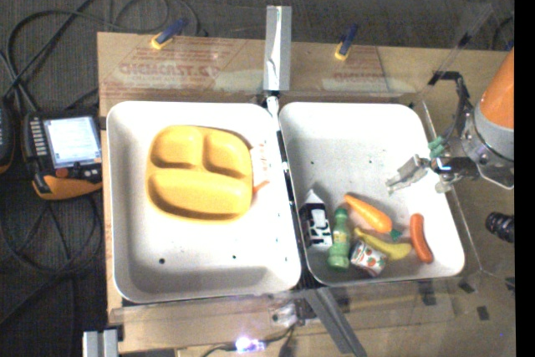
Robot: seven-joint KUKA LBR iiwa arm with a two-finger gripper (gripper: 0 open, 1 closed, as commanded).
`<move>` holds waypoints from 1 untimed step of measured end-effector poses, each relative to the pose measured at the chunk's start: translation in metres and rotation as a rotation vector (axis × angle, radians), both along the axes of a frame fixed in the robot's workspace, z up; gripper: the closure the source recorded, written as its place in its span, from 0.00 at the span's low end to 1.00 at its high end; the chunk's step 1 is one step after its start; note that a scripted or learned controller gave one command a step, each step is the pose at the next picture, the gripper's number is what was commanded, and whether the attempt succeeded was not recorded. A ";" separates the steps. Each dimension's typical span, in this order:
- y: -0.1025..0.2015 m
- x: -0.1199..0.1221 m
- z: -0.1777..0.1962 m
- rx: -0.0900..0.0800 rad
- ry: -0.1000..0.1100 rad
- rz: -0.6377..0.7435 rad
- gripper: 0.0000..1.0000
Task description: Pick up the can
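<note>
Two fingers of our gripper [407, 174] stand apart, holding nothing, above the right bin [359, 130]; the can [368, 257] lies well below-left of it, beside a banana [386, 244].

Arm [500, 109] cut off at right edge

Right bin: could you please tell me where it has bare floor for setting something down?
The right bin's far half is bare, from the back wall to the gripper. The near end is crowded: carrot, banana, can, green bottle, sausage.
</note>
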State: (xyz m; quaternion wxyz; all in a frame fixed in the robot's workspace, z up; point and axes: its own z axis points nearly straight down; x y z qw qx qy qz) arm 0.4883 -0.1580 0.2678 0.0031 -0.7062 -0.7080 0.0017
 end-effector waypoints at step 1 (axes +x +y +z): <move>0.033 -0.007 -0.163 0.001 0.003 -0.090 0.00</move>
